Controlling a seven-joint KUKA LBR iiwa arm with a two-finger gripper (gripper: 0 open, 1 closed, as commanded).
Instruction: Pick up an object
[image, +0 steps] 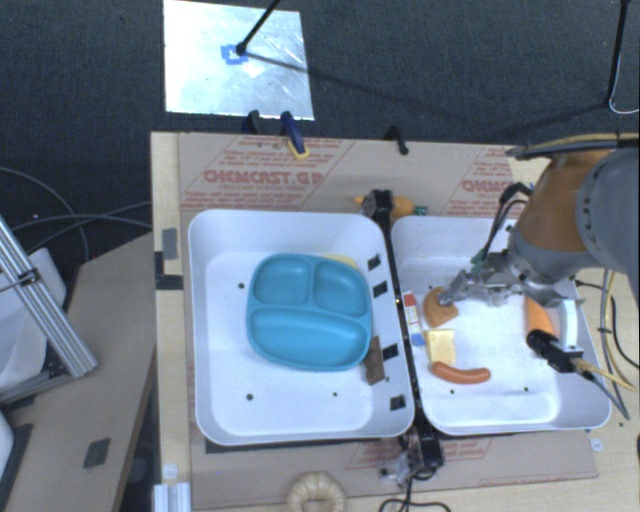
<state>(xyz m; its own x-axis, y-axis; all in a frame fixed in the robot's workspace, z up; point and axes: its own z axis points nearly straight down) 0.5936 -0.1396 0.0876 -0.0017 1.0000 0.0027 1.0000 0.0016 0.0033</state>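
Right bin (500, 415), four food pieces, end effector (462, 290) over one.

Fixed overhead camera, slanted over both bins (300, 225)

Red print on the brown board under the bins.
Along the board's (330, 165) far edge, above the left bin (215, 330), red capitals read "CHEMCAST GP", slanted slightly. The same red lettering repeats near the far right corner, above the right bin (500, 400), but there it's cut off and too blurred to read.
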